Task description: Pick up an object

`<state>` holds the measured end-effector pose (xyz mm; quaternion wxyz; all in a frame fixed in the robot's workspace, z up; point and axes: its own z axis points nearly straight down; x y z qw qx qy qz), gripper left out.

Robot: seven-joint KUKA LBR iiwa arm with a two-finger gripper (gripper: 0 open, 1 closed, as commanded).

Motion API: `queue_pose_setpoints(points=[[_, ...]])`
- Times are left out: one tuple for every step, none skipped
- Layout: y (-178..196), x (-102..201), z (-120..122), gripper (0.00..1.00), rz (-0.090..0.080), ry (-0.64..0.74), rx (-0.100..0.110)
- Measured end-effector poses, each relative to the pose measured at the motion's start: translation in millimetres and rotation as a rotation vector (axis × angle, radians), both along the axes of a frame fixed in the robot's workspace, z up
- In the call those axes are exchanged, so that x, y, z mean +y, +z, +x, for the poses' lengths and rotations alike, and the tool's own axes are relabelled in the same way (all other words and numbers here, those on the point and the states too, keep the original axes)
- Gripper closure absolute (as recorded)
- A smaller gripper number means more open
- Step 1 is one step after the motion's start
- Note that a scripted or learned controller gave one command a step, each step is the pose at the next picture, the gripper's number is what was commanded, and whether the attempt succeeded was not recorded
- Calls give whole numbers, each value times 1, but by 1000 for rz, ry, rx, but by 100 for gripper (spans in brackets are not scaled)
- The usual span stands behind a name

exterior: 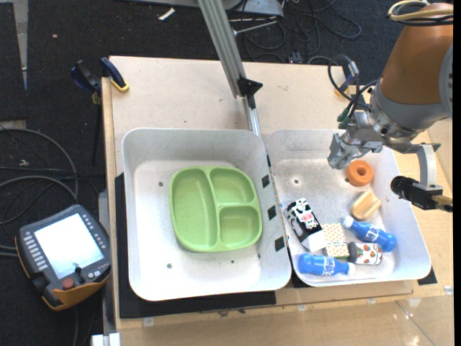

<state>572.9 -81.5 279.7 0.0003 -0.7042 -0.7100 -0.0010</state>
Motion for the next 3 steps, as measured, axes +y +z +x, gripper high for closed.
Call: queue_pose_setpoints(points=[[-9, 45, -11, 100, 0, -1, 3], [-24, 105, -10, 100, 0, 0, 4], [-40, 153, -14, 100, -1, -1, 5]])
